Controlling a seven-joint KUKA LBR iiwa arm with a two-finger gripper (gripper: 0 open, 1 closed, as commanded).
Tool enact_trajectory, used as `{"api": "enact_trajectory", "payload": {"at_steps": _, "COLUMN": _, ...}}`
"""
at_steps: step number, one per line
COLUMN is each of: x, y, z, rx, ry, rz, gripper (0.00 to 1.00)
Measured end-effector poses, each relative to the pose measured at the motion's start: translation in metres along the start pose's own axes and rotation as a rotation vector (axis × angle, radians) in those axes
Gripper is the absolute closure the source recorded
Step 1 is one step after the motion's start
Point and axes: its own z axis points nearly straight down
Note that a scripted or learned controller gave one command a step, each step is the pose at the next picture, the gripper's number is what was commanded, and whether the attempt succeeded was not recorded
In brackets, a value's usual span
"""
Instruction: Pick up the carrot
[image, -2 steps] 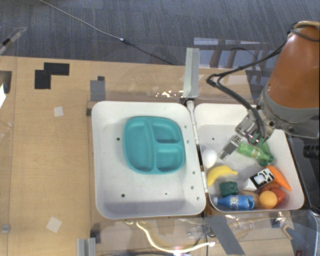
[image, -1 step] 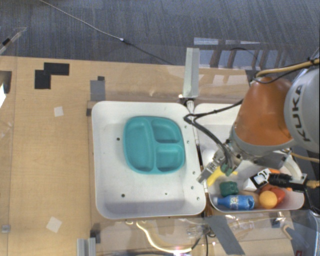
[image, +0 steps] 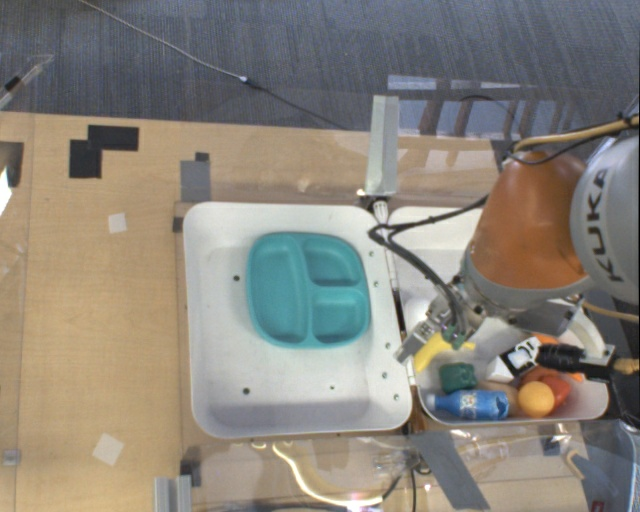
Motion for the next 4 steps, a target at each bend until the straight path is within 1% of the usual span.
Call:
{"api": "enact_trajectory", "payload": {"at_steps": 1, "x": -0.040, "y": 0.000, "z": 0.022, "rx": 0.001, "ry": 0.000, "rz": 0.338, "gripper": 0.00}}
{"api": "enact_trajectory", "payload": {"at_steps": 2, "x": -0.041, "y": 0.003, "z": 0.010, "rx": -0.006, "ry": -0.005, "rz": 0.330, "gripper": 1.00}}
{"api": "enact_trajectory", "payload": {"at_steps": 3, "x": 0.010, "y": 0.010, "z": 0.021, "rx": 0.002, "ry": 0.002, "rz": 0.768, "gripper": 1.00}}
{"api": "enact_trajectory", "payload": {"at_steps": 4, "x": 0.038, "y": 0.040, "z": 0.022, "rx": 0.003, "ry": 0.002, "rz": 0.873, "gripper": 1.00}}
